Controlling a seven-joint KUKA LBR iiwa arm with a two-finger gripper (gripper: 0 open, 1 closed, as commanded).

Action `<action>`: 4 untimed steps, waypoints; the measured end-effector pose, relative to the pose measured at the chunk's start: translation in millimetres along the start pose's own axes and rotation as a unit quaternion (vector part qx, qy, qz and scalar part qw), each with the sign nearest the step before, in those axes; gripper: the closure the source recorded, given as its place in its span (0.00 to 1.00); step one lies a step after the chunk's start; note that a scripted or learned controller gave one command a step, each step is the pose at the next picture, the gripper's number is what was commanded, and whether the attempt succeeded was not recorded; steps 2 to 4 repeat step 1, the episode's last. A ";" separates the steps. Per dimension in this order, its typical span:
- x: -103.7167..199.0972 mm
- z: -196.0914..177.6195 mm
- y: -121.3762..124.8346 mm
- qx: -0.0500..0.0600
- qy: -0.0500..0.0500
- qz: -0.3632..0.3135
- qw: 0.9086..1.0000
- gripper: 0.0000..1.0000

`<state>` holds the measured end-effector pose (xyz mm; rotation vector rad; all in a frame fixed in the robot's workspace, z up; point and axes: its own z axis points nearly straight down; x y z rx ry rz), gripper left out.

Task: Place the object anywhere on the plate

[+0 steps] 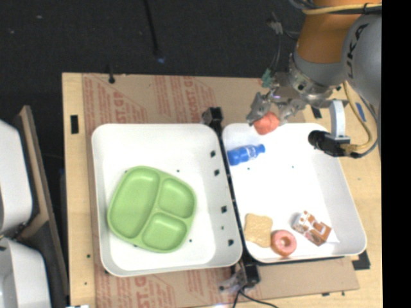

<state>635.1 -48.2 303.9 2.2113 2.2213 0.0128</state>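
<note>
Camera view has the claw (270,115) clenched on a small red-orange object (266,123) lifted over the far left corner of the right bin (334,191), presumably for carrying left to the green plate (151,208); roundish, it shows no clear long axis.

A pale wooden desk (83,172) stands against a dark, nearly black floor (128,24). A brown cardboard sheet (154,98) printed with red lettering covers most of its top. A thin dark cable (151,21) runs across the floor behind. White boxy furniture (13,178) with a wooden edge stands at the left.
</note>
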 end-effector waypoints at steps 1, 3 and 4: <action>80.7 40.9 30.7 0.007 0.000 -0.001 1.000 1.00; 80.7 40.9 30.7 0.007 0.000 -0.001 1.000 1.00; 80.7 40.9 30.7 0.007 0.000 -0.001 1.000 1.00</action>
